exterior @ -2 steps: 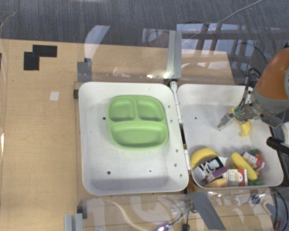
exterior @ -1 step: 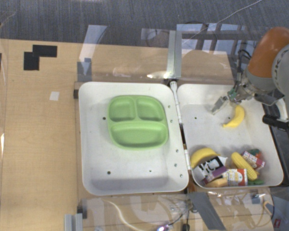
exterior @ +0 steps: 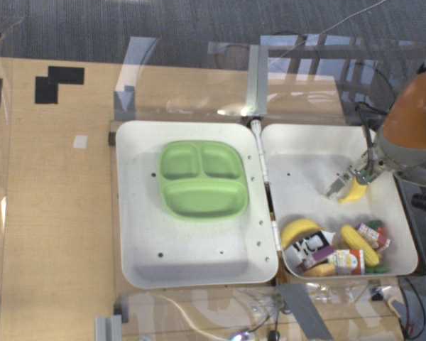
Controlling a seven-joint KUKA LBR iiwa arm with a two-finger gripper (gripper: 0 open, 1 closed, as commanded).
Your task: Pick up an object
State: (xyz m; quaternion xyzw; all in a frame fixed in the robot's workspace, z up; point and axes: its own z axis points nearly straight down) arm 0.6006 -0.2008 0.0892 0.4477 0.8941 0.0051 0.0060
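Note:
My gripper (exterior: 349, 185) hangs over the right part of the right bin (exterior: 298, 155), reaching in from the right under the orange-banded wrist. A small yellow banana-shaped toy (exterior: 353, 193) sits between its two fingers, and the fingers close on it just above the bin floor. At the front of the same bin lies a heap of other items: a yellow banana (exterior: 301, 229), a black-and-white carton (exterior: 312, 244), a yellow corn-like piece (exterior: 360, 244), a red and green item (exterior: 374, 234) and a small labelled bottle (exterior: 341, 262).
A green divided plate (exterior: 202, 180) lies in the middle of the left bin (exterior: 138, 212). A metal divider (exterior: 264, 176) separates the two bins. Clear plastic walls stand behind the bins, and cables run at the far right.

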